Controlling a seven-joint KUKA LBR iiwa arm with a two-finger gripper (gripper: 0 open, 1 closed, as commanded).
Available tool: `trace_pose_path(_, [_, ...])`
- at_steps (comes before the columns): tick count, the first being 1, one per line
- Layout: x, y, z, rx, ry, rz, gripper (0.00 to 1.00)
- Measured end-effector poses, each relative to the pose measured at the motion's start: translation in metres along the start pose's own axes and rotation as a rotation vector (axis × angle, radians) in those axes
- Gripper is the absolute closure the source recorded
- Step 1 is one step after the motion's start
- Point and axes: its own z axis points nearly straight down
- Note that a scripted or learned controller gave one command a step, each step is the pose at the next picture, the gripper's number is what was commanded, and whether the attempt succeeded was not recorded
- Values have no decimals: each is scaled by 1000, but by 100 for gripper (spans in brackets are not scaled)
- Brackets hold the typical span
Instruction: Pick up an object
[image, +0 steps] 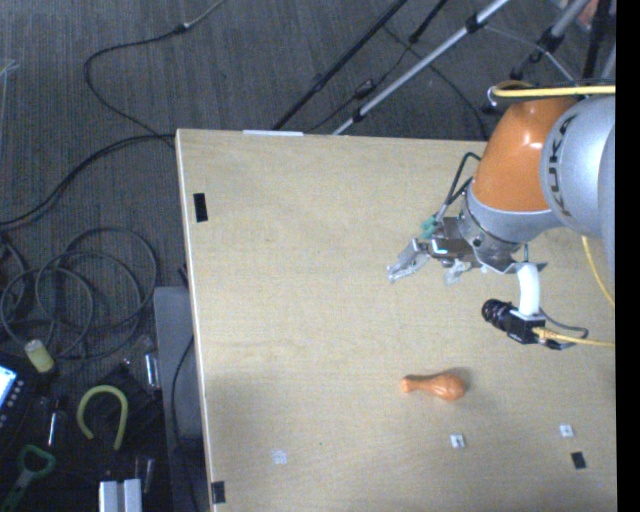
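An orange, pear-shaped object (436, 385) lies on its side on the tan bench top (300, 300), toward the front right, with its narrow end pointing left. My gripper (430, 269) hangs above the bench behind that object, clearly apart from it. Its two metal fingers (404, 267) stand spread, with nothing between them, so the gripper is open. The grey arm with its orange band (520, 160) comes in from the right.
A small black part on a yellow cable (510, 320) hangs below the wrist. Small markers (457, 440) dot the bench's front right, and a black tag (200, 207) sits near its left edge. Cables (80, 290) and tools lie on the floor to the left.
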Motion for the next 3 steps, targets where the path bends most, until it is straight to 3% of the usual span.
trace_pose_path(1, [-23,62,100,0,-3,-22,0])
trace_pose_path(2, [-79,88,69,-4,-5,-403,0])
trace_pose_path(3, [-71,88,99,-3,-4,-513,0])
